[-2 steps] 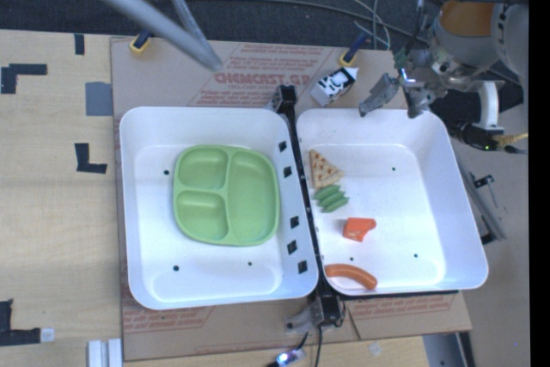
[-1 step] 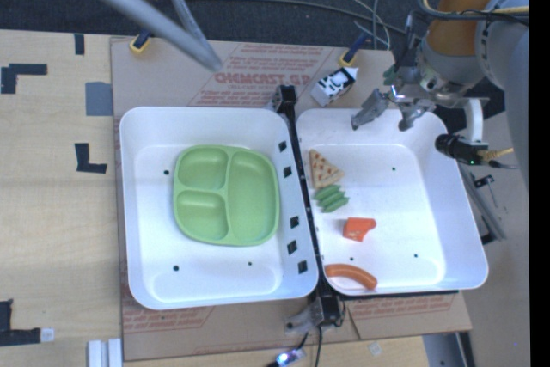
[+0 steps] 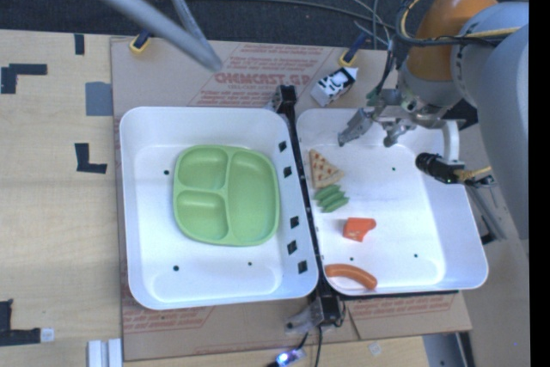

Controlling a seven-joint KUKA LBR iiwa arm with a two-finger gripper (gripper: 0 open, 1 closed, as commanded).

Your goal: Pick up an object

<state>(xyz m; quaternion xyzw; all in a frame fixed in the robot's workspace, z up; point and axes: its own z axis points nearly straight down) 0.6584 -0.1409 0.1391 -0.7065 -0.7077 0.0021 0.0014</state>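
Evidently the task is at its approach step; the gripper (image 3: 376,131) hangs over the far end of the right bin (image 3: 447,258), its 2 fingers (image 3: 352,133) spread apart with nothing between them. No object is lifted yet; the candidates lie along the bin's left side, well apart from the fingertips: a pizza slice (image 3: 322,168), just below it a green pod-like piece (image 3: 332,199), then an orange block (image 3: 359,228), and an orange sausage (image 3: 351,276) near the front wall. The next move, as I judge it, calls for travelling toward 1 of these, lowering, and closing squarely over it; the pizza slice is nearest. The left bin (image 3: 146,262) holds a green divided plate (image 3: 227,194); both bins rest on cardboard (image 3: 258,73) over a wooden bench (image 3: 51,211), cables trailing behind.
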